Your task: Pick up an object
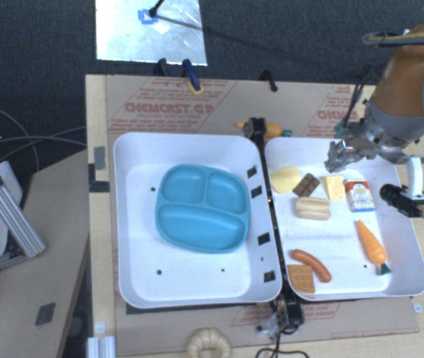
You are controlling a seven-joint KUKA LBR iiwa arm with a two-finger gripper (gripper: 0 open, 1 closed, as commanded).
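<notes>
Two shallow white bins are set side by side on the counter [159, 99]. In the left bin [133, 274] a blue divided plate [203, 207] is laid, and nothing else is seen there. The things that could be picked up are gathered in the right bin [409, 271]: a pale yellow piece [285, 178] near the divider, a brown chocolate bar [306, 185] just beside it, a bread roll [312, 209] below these, a yellow cheese slice [334, 188], a small red and white carton [358, 196], a carrot [372, 243] toward the right wall, a sausage [311, 265] and a cracker [301, 277] at the near edge.

The claw [340, 155] is held over the far part of the right bin, just above the cheese slice and close to the carton. Its tips are dark and small at this slant, so whether it is released or clenched cannot be told. No object is seen caught in it, and every object appears to be lying on the bin floor.

The task is therefore judged to be at an early stage: the arm [409, 88] has been brought over the cluster, but nothing is seen lifted. A descent onto one item, a closing on it and a lift are what is left.
</notes>
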